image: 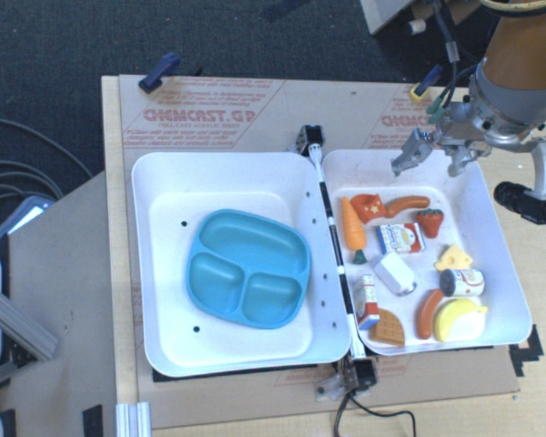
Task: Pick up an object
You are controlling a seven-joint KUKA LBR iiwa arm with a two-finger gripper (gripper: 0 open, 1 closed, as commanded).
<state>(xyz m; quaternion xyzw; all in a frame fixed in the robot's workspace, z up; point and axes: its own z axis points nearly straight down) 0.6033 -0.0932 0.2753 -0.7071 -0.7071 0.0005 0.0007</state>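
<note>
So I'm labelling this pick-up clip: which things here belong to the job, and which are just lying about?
Job: gripper, open above the right bin; toy carrot, sausage, cheese wedge, milk carton.
Lying about: left bin, blue tray, blue clamp.

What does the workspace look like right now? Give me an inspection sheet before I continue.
Surface: bench under a printed board, two white bins side by side.
Job's things: right bin holds toy foods, among them a carrot, a hot dog, a cheese wedge and a white block.
Clutter: blue divided tray in the left bin.
Grippers: gripper open, above the right bin's far edge, holding nothing.
Cables: grey cables left of the bench.
Surroundings: dark carpet.
</note>
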